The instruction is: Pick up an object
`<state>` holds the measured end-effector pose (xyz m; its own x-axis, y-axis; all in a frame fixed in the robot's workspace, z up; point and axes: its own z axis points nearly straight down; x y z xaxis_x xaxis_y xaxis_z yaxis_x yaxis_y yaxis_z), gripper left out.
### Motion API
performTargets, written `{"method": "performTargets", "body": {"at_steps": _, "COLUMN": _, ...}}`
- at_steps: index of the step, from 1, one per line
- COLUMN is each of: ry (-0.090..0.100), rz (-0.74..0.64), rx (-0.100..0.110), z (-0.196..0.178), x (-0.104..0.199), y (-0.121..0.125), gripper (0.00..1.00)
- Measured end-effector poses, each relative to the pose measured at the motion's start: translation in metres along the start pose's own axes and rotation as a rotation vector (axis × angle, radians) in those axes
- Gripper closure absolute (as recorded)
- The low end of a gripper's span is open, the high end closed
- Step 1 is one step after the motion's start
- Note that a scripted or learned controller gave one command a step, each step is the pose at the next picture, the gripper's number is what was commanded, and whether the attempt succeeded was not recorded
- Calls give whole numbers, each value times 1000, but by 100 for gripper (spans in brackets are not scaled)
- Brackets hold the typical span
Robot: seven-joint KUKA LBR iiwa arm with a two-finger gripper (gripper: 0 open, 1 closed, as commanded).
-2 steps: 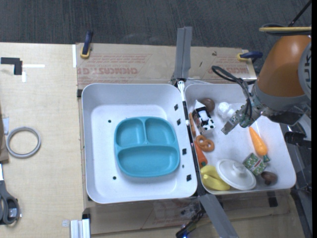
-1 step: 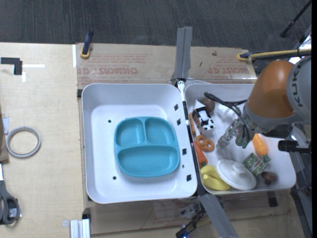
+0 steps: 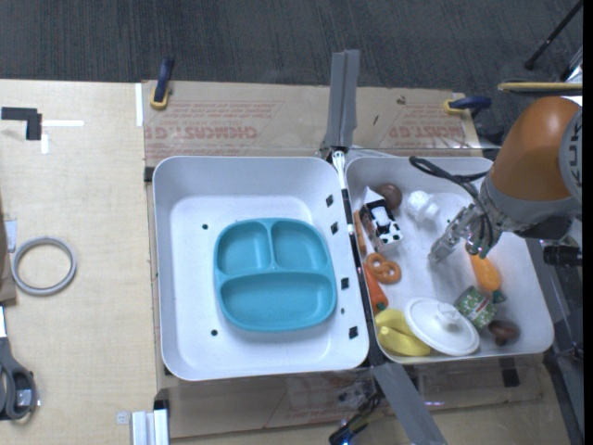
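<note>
Our claw hangs low in the right bin, its two metal fingers slightly parted with nothing between them, so we read it as open and empty. It sits over a bare patch of bin floor, with items ringed around it.

Just beside it to the right lies an orange carrot, the nearest candidate. We judge it a light, stiff plastic toy, smooth and a little slippery; we would take it across its thick middle, fingers square to its length, so it cannot squirt out.

Up and to the left is a small white piece, then a black-and-white toy and a brown lump near the bin's far left corner. Below those lie a pretzel, a banana and a white lid; the lid looks flat and hard to pinch. A green packet and a dark round thing sit near the right corner.

In the left bin rests a blue divided plate. A grey tape ring lies well apart on the bench.
</note>
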<state>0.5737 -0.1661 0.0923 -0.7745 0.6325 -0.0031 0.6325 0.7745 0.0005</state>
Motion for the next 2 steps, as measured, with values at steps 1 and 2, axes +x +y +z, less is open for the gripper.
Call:
{"method": "performTargets", "body": {"at_steps": 1, "ry": 0, "rz": -1, "rx": 0, "z": 0, "x": 0, "y": 0, "gripper": 0}}
{"method": "performTargets", "body": {"at_steps": 2, "ry": -2, "rz": -1, "rx": 0, "z": -1, "x": 32, "y": -60, "gripper": 0}}
